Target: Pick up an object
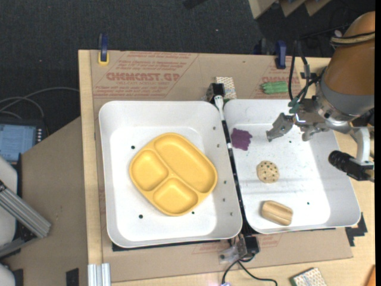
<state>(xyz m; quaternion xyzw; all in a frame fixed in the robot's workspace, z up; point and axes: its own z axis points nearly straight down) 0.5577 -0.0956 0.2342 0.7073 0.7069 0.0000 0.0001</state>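
The tan oblong bread roll (277, 213) lies in the right white bin (333, 210) near its front edge, long axis running left-right, tilted slightly down to the right. The round speckled cookie (268, 171) and purple crumpled piece (240, 139) sit farther back. The 2-finger gripper (294, 128) hovers over the back of the bin, jaws spread wide, pinching nothing. The yellow 3-compartment plate (172, 173) fills the left white bin (119, 130).

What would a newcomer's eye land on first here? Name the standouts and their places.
First, the yellow divided plate, alone in the middle of the left bin. Next, the gripper hanging open over the back of the right bin, nothing between its jaws. Below it lie a purple piece, a cookie and a tan bread roll.
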